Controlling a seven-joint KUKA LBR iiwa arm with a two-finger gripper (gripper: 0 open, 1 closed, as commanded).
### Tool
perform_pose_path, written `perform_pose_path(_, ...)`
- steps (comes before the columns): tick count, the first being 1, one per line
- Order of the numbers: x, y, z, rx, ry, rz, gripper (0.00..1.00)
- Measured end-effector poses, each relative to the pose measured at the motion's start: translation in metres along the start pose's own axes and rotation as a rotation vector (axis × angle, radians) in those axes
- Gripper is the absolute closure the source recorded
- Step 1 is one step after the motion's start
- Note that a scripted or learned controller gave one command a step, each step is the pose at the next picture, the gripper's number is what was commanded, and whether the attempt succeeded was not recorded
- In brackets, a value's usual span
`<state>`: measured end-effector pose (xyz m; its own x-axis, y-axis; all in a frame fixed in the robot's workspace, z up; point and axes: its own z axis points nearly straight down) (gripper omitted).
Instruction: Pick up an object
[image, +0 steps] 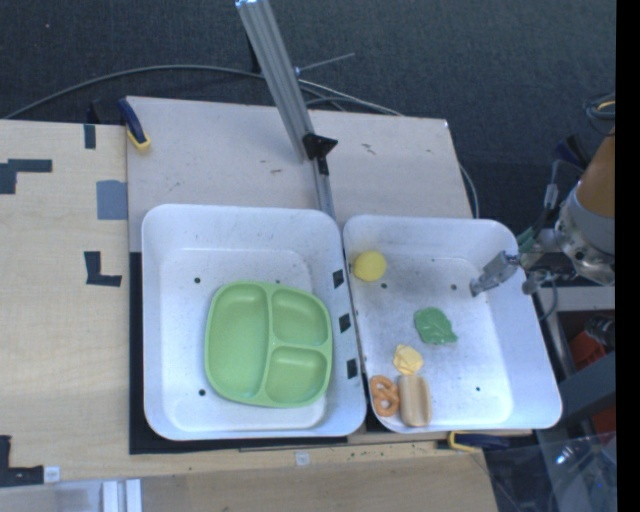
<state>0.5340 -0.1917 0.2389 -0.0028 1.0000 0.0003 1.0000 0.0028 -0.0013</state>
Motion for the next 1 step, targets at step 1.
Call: perform_pose_path(1, -0.0001, 0.0, -0.0001, 0.0, 0.0, 0.0, 0.0)
